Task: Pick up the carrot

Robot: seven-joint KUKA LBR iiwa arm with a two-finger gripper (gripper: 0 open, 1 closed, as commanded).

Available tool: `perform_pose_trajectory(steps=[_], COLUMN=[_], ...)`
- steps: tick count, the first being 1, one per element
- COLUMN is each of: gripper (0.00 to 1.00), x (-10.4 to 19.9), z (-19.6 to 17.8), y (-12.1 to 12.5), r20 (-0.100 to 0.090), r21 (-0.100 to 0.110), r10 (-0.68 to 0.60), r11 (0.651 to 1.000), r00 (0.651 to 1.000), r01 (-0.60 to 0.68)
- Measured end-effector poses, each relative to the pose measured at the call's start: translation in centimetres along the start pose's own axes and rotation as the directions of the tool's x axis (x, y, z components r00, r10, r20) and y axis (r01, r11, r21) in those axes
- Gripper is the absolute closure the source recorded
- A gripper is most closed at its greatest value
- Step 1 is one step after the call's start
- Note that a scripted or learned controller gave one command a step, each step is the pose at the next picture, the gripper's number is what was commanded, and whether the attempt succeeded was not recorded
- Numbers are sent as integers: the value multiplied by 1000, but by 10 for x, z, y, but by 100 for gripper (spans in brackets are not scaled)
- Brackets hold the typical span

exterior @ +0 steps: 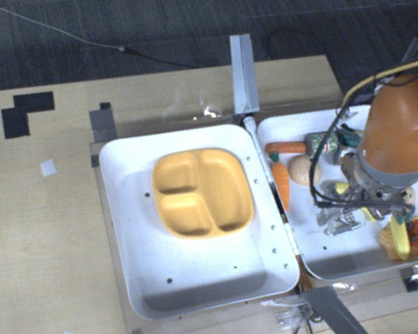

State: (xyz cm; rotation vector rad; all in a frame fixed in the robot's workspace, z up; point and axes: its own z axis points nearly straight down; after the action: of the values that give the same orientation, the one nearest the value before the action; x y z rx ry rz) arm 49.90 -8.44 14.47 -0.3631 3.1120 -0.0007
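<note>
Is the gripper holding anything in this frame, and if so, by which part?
Cannot be told. The gripper hangs over the right bin, apart from the carrot by the bin's left wall; nothing shows between its jaws.

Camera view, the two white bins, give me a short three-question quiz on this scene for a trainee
1. True or false: the yellow divided tray lies in the right bin.
2. The carrot lies along which edge of the right bin: A left, B right, C front?
3. Fill in: the gripper hangs over the ____ bin.

Key: 1 false, it lies in the left bin; 2 A; 3 right.
</note>
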Motion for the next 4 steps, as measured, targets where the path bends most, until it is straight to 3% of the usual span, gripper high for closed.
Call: perform_pose_trajectory(steps=[1, 2, 3, 4], gripper=[100, 100, 100, 100], x=[-11, -1, -1, -39], z=[8, -1, 8, 53], y=[-30, -31, 4, -29], r20=[0, 1, 0, 2], r21=[1, 1, 0, 1], r10=[27, -17, -130, -288], r11=[1000, 1000, 991, 958], r00=[1000, 1000, 991, 958], r01=[-27, 17, 130, 288])
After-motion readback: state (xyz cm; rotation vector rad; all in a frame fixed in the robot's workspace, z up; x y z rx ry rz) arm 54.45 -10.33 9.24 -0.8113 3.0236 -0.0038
